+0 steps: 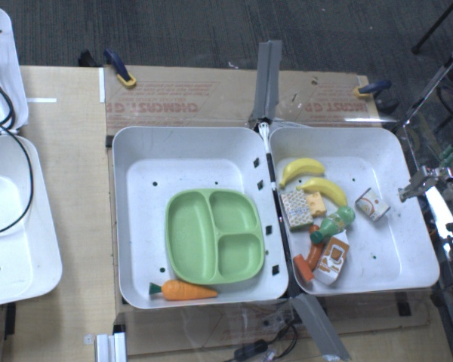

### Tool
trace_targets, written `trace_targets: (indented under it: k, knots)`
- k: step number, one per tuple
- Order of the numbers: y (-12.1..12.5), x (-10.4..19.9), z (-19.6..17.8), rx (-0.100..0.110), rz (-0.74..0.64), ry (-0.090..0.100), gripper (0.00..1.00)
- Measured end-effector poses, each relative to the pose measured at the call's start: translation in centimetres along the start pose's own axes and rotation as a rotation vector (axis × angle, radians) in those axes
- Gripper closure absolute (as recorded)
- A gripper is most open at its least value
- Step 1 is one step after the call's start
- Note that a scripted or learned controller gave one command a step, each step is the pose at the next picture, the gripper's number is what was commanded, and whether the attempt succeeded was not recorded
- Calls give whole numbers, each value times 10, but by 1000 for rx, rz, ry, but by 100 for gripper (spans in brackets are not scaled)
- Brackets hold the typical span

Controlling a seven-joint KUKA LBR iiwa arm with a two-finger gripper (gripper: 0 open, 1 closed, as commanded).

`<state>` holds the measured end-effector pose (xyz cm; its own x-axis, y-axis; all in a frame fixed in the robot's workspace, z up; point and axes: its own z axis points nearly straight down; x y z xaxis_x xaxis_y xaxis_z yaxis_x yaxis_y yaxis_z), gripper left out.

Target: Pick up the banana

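You find two bananas (314, 180) in the right bin (392, 266), near its left wall, almost touching each other. They look light, smooth and curved, probably plastic; take one across its thick middle. The pincer state I cannot tell.

Dark grey carpet (211, 13) covered the floor beyond the far edge of the tabletop (68, 142), whose surface was pale wood. A sheet of brown cardboard (189, 96) lay flat along its far side, held by a blue clamp (119, 66) at the left and another clamp (373, 89) at the right. Even, soft light fell across everything, without hard shadows.
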<state>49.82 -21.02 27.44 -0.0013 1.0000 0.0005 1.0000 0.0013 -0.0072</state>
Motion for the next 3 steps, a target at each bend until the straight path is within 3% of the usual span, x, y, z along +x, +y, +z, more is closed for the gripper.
trace_targets:
  k: [1, 2, 3]
  knots:
    - [30, 87, 134, 1, 74, 0, 0]
    - [27, 63, 186, -1, -24, 1, 0]
    - [85, 103, 183, -9, -29, -8, 0]
